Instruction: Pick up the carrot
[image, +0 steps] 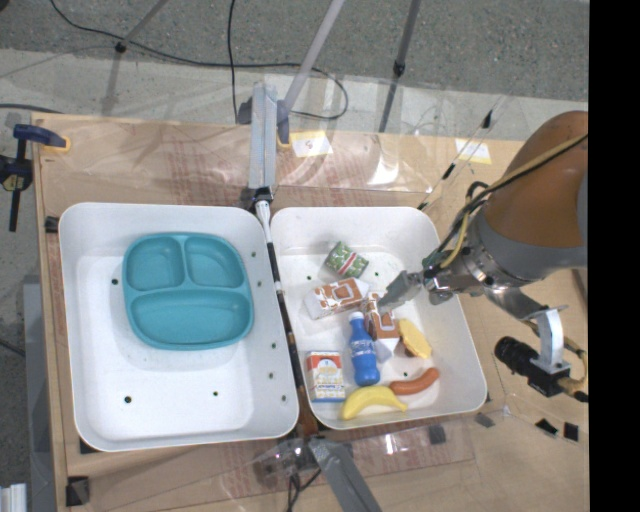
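Note:
The carrot (415, 381) is a small orange-red stick lying flat near the front right corner of the right bin (455, 300). A yellow banana (373, 402) lies just to its left. My gripper (392, 292) hangs over the middle of this bin, reaching in from the right. Its tip sits between a brown and white carton (339, 294) and a small brown item (383, 323). It is well behind the carrot and apart from it, and nothing shows in its grasp.
The right bin also holds a green packet (346, 261), a blue bottle (363, 352), a red and white box (326, 375) and a yellow piece (415, 339). A teal divided plate (187, 290) lies in the left bin (90, 370).

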